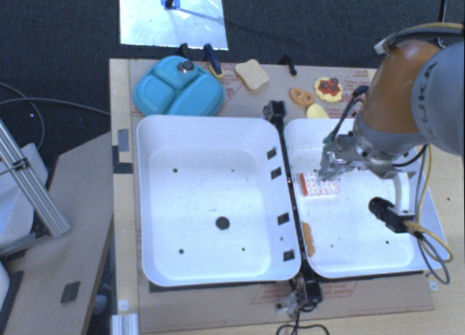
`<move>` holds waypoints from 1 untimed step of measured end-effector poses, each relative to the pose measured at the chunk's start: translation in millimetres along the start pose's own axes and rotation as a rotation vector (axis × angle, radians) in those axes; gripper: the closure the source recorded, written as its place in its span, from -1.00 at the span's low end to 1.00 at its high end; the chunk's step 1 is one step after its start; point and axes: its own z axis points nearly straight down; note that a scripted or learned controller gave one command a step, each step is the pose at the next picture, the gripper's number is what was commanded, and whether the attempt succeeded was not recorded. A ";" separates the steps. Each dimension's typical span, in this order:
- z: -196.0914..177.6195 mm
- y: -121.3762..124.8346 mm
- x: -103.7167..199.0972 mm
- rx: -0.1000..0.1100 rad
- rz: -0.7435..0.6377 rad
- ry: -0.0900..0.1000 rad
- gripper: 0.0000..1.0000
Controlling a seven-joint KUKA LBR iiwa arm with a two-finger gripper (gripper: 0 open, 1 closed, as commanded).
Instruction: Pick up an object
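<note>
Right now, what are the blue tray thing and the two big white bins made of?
The blue tray looks like smooth, moulded plastic with a soft sheen on its rounded compartments. The white bins look like thin, glossy plastic too, with rounded corners, though coated metal can't be ruled out.

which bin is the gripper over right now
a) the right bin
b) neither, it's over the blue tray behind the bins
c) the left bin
a: the gripper sits low inside the right bin, just above a small red-and-white object near that bin's left wall.
</note>
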 end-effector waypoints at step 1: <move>9.7 -18.7 66.7 -0.001 -0.009 0.002 1.00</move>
